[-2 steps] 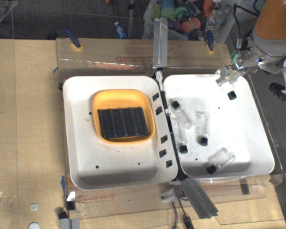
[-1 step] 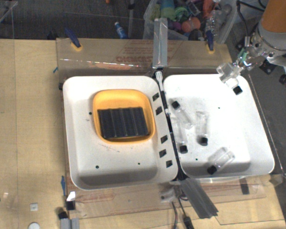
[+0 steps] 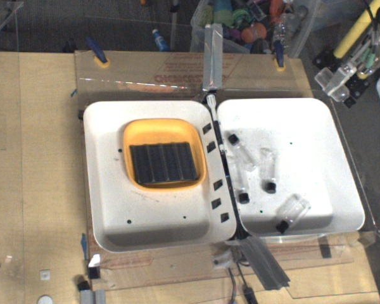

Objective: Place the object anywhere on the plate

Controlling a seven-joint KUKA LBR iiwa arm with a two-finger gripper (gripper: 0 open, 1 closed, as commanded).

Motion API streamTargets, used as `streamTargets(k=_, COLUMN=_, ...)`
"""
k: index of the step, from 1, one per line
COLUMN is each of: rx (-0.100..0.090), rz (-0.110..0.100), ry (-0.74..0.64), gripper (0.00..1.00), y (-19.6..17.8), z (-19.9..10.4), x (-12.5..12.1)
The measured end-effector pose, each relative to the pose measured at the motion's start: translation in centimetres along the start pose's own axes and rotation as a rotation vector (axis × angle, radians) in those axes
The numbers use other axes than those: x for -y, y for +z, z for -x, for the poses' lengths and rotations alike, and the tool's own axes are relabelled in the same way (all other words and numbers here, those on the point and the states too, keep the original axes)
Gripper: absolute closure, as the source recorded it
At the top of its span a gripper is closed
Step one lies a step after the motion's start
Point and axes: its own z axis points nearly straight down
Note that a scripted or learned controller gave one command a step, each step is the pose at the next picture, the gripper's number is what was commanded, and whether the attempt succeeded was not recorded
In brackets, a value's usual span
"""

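The fingers (image 3: 339,85) hang at the far right, past the back corner of the right bin (image 3: 316,170) and off the surface (image 3: 31,170). They are too small and cluttered to tell whether they are open or closed, and nothing can be seen between them.

Nearest, a grey bracket (image 3: 266,268) and dark cables sit below the seam between the two bins. The left bin (image 3: 104,189) holds an orange plate (image 3: 161,128). A dark ridged block (image 3: 163,162) lies flat on the plate, filling most of its middle, with its ridges running front to back. The block is well apart from the fingers, with the whole right bin between them.

In the right bin lie several clear vials with black caps. One vial (image 3: 292,209) lies tilted near the front wall, and others (image 3: 266,170) are scattered close to the divider.

Farther back, a blue clamp (image 3: 99,54) and another clamp (image 3: 278,56) grip the board behind the bins. Beyond it stands a clear box of colourful toys (image 3: 259,8).
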Motion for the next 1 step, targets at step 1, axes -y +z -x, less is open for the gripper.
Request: streamTargets(k=1, rx=0.002, rz=0.001, ry=-0.158, gripper=1.0, y=-3.05, z=3.0, x=1.95)
